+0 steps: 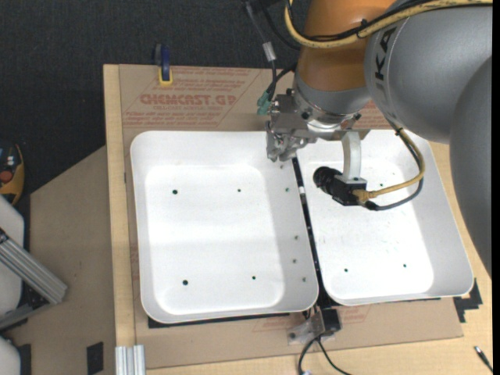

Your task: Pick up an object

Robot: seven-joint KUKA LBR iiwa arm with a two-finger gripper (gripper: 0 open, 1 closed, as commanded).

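1. Worktop. The worktop [121, 287] is faced with a brown sheet printed "CHEMCAST GP" along its far edge. A small blue and yellow clamp [164, 65] sits on the far left corner of that sheet. A second, dark clamp [316, 325] sits at the near edge, in line with the seam between the bins.

2. Bins. The left bin [144, 158] and the right bin [455, 268] lie side by side with their inner rims touching. Each floor is white and carries a few small dark dots.

3. Arm. The arm [437, 61] enters from the right of the camera view and covers the far right corner of the right bin. Its orange band [344, 14] lies directly above the wrist.

4. Hand. The hand [279, 148] points down at the far end of the seam, over the inner rims of both bins. Whether it is spread or pressed together cannot be told, as the wrist hides most of it. Nothing can be made out in its grip.

5. Cable. A black connector [334, 184] on a yellow cable [398, 187] hangs from the wrist over the far part of the right bin.

6. Task object. A loose object for picking cannot be made out, so its position cannot be told.
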